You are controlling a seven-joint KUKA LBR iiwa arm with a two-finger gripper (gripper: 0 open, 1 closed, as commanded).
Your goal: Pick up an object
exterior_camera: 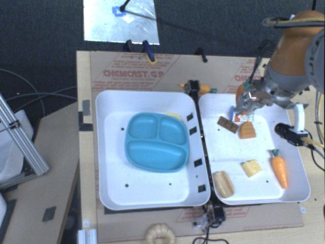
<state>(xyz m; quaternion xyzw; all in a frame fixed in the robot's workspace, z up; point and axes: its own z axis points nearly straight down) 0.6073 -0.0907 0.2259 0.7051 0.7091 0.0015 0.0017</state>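
The tool (246, 101) hovers over the right bin's (297, 192) far toys; finger state unclear. Next: descend and grip.

The hand (245, 104) hangs over the right bin (294, 189) near a chocolate bar (227, 124) and toast (247, 130).

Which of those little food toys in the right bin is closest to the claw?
The brown chocolate-like bar, lying just below-left of the claw. The toast-coloured piece sits slightly lower; the cheese, carrot and bread roll lie farther.
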